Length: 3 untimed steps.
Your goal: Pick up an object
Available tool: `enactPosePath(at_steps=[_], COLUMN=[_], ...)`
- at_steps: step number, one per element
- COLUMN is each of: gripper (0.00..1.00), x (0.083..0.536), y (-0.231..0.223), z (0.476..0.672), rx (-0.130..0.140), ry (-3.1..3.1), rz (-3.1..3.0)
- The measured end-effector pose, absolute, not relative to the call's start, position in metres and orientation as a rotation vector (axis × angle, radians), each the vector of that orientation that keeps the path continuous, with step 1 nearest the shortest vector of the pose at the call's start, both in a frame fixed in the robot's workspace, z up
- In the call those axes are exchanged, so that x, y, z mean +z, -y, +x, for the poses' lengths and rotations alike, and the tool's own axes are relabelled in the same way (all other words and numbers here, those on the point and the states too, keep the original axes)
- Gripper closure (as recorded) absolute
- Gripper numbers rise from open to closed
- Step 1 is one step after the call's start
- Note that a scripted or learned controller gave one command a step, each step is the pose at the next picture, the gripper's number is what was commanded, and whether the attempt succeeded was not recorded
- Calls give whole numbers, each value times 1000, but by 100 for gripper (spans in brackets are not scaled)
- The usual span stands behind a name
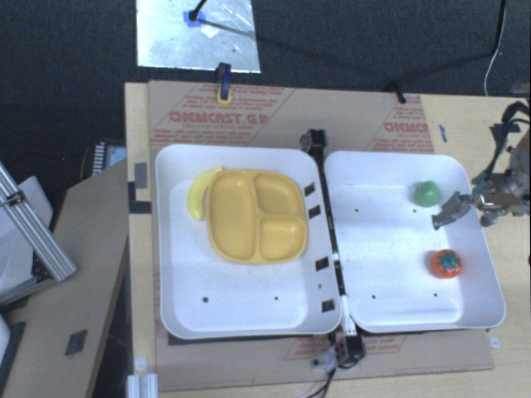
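- Gripper (455,210) hovers over the right bin (390,305), near its right wall; whether it is spread, I cannot tell.
- Green object (427,193) just left of gripper.
- Orange object (445,263) below it.

Even, bright overhead light; the white bins (249,322) glare slightly, the foil sheet (197,23) gleams, shadows are faint, focus slightly soft.

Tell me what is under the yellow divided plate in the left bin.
A yellow banana sticks out from beneath the plate's left edge, curving along it. The rest of the banana is covered by the plate, and anything else under it cannot be seen. The white bin floor shows around it.
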State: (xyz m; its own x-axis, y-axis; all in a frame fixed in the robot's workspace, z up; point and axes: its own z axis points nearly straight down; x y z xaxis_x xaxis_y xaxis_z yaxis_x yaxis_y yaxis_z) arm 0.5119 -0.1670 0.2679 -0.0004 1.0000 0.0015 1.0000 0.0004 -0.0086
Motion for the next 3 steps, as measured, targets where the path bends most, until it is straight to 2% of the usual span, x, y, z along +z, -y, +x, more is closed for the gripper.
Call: enactPosePath(at_steps=[1,2,3], gripper=[0,0,0], x=[273,214,157], y=[167,164,170], z=[514,507,514], rx=[-1,2,2], ry=[2227,2221,2221], rz=[-2219,-2218,-2220])
